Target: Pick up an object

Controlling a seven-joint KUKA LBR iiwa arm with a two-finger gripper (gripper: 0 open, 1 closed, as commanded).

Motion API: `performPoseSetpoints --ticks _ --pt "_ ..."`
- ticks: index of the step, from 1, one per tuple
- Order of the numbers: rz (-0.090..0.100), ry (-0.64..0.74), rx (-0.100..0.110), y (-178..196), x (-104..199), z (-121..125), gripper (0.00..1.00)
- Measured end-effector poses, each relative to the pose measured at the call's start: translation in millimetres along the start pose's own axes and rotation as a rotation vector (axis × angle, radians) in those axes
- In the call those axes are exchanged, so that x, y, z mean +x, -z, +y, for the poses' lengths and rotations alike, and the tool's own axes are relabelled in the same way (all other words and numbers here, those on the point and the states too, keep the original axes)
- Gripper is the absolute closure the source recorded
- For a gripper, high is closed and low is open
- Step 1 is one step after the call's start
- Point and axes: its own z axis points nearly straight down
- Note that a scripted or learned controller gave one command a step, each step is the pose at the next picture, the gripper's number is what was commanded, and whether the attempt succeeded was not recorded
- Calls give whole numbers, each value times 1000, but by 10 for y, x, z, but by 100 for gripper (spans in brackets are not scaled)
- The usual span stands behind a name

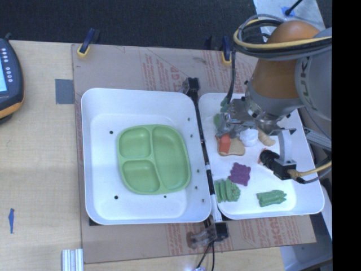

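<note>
My gripper (240, 130) hangs low over the upper part of the right bin (304, 203), right above a cluster of small items. Under and beside it lie an orange-red piece (225, 144), a tan piece (237, 149), a white piece (249, 136) and a dark green piece (218, 120). Nearer the front of the same bin rest a purple toy (241, 174), a green ribbed toy (228, 191) and a green pod-shaped toy (271, 197). The arm's body hides the fingertips.
The left bin (96, 196) holds a green divided plate (153, 159). A black bracket with cable (279, 165) juts from the arm over the right bin. A handheld pendant (8, 78) lies at the bench's far left. Clamps (86, 44) pin the cardboard's back edge.
</note>
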Motion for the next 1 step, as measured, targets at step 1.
performPoseSetpoints --ticks 1 --pt "-2 -1 0 239 562 -142 100"
